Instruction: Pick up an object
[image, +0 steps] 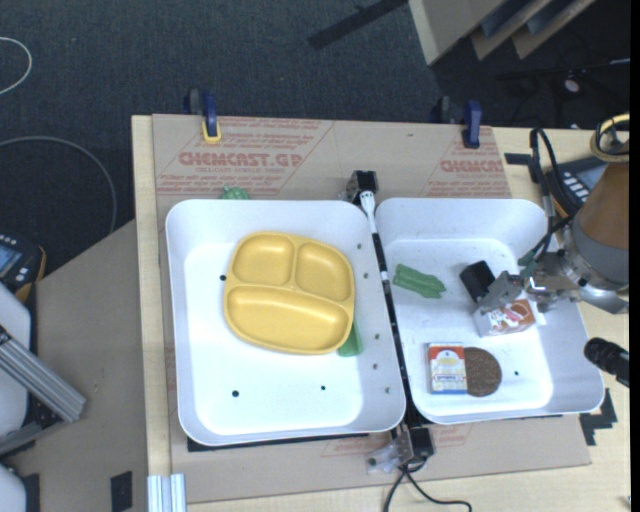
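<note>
My gripper (492, 292) sits low in the right bin (520, 225), over a small red-and-white packet (512, 316); whether anything is pinched I cannot tell. Near me lie a green piece (418, 282), a small carton (447, 368) and a brown disc (484, 371). The left bin (190, 300) bears a yellow divided tray (290, 292). Both bins rest on a cardboard sheet (300, 150), dark carpet (150, 50) beyond. My arm (600, 240) reaches in from the right, wrist bent down.

Robotics lab: clamped bench (300, 145), cables (60, 150).
</note>
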